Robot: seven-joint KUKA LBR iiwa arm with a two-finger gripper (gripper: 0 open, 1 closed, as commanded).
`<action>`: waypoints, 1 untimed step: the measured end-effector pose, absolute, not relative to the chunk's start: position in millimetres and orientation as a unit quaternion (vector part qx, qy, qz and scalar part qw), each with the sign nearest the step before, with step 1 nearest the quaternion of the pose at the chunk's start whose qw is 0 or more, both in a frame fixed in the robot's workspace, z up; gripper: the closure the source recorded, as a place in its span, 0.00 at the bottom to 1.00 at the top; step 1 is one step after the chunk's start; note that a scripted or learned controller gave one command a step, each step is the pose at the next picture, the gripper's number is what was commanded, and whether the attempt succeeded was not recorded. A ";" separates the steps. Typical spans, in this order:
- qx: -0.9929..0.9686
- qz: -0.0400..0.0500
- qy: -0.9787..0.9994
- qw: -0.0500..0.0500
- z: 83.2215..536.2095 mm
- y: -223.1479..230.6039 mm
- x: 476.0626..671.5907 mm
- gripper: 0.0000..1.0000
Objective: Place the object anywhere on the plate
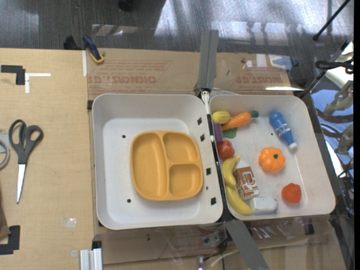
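Plate [167,165] bare in left bin [107,167]. Objects, banana [233,187] among them, all right of plate. Nothing placed; pick pending. Tool state: cannot tell.

A yellow-orange plate [166,165] with three compartments is lying flat in the middle of the left bin [107,167], and nothing is sitting on it. The toy objects are all lying in the right bin [315,151]: a carrot [237,120] and a small yellow piece [221,117] near the top left corner, a blue bottle [282,129], a tomato [225,149], a small pumpkin [271,160], a banana [233,188] along the left wall, a brown box [246,183] leaning on the banana, a white block [264,205], and a red-orange fruit [291,193].
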State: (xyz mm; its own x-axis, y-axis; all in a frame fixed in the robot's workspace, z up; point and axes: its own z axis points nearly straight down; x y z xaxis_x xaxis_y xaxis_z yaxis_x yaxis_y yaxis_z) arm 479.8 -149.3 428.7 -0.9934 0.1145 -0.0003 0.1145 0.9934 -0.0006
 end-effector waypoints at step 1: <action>-0.133 0.000 0.991 0.000 378.5 -186.3 479.7 0.00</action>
State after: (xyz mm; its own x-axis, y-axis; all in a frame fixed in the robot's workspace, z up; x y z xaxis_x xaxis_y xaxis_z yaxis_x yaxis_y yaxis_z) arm 479.7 -186.3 378.5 -0.9648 -0.2629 -0.0005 -0.2629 0.9648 0.0002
